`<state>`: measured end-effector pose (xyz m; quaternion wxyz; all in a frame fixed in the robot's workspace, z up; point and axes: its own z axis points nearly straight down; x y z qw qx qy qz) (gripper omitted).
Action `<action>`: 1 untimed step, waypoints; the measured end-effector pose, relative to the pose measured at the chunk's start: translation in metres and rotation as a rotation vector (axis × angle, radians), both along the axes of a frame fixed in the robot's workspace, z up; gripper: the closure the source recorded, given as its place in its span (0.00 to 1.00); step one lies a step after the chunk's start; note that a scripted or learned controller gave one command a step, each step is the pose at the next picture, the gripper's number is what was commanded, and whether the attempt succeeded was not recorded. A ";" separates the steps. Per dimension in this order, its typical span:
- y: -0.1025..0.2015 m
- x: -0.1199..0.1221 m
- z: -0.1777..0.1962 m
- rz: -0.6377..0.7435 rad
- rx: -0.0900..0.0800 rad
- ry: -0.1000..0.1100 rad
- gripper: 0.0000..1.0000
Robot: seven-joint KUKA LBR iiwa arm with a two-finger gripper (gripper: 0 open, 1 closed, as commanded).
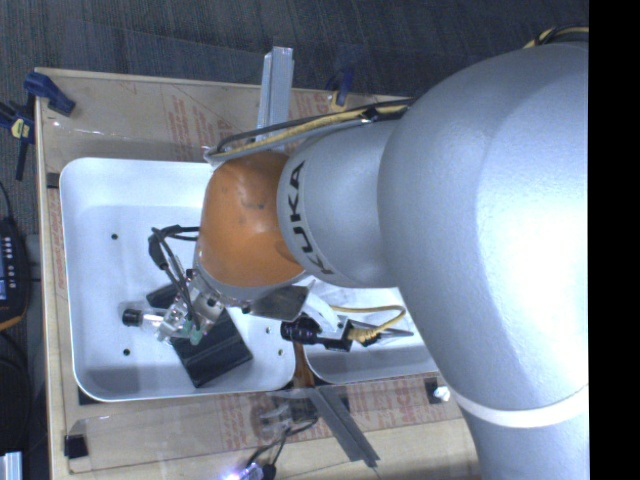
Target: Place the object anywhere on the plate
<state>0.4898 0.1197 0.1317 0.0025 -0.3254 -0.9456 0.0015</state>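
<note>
Camera view | arm [440, 218]: 1 | bins: 2 (left bin [90, 268]) | claw [185, 320]: grip state unclear

Dark grey carpet [150, 18] is lying around a pale wooden tabletop [130, 98], where blue clamps [48, 92] are gripping its left edge and glare is brightening the white bin [90, 268].

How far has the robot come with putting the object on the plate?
Nothing looks finished. The gripper is low in the left bin, just above a dark, flat block on the bin floor. Whether it grips anything is unclear. I cannot make out a plate, so the placing is still left.
</note>
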 end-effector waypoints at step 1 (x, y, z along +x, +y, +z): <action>0.002 -0.012 -0.028 -0.420 0.003 -0.006 1.00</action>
